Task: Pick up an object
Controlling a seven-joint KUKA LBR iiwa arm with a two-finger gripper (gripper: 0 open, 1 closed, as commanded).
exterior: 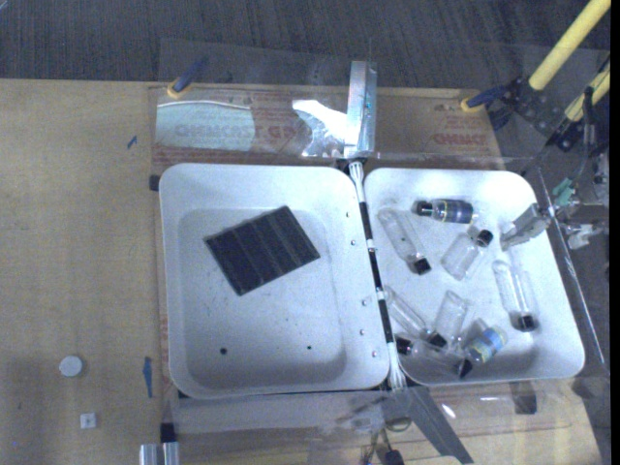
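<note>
The right bin (pixel 552 352) holds several small clear vials with black caps, lying on their sides. A dark vial (pixel 444 209) lies near the bin's back. One clear vial (pixel 401 238) is at the left, one (pixel 463 254) in the middle, and one (pixel 511 291) at the right. Near the front lie a vial with a blue label (pixel 482 342) and two more clear vials (pixel 451 310) (pixel 411 318). In the left bin (pixel 184 289) a dark ribbed rectangular pad (pixel 262 250) lies flat and turned at an angle.
A metal clip (pixel 523 225) sits at the right bin's right rim. Behind the bins lie a clear plastic sheet (pixel 252 124) and an upright metal strip (pixel 362 109). A yellow rod (pixel 573 29) and clamps (pixel 489 100) stand at the back right. A small disc (pixel 71 365) lies on the bench.
</note>
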